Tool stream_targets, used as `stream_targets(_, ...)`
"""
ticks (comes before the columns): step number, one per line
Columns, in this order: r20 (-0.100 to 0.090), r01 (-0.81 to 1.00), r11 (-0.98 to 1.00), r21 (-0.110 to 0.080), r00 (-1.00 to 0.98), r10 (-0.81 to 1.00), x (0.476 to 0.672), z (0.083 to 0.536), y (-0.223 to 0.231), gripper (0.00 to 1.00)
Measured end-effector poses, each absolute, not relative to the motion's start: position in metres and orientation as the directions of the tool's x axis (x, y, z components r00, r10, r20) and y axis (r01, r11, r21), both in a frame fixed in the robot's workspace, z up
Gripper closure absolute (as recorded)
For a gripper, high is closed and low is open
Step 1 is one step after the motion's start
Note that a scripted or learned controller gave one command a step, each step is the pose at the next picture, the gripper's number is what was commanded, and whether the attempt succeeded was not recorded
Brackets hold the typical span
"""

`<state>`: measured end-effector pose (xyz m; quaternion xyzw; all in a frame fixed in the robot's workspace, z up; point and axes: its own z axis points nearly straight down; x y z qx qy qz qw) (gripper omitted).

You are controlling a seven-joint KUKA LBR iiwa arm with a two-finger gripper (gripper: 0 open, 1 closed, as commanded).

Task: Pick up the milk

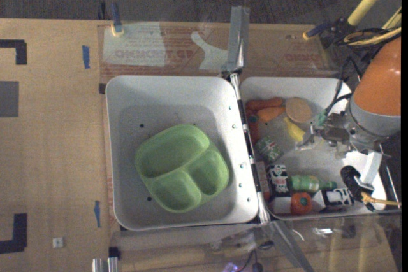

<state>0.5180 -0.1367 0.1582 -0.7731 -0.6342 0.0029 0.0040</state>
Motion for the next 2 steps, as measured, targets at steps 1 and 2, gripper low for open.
stream_targets(1,0.001,0.995,-0.098,0.005,0.098,0.995,0.4967,0.0857,-0.0933,0.0)
stream_targets(2,0.0,0.995,-0.103,0.004,0.103,0.995,0.497,0.0929,-0.0944,1.0)
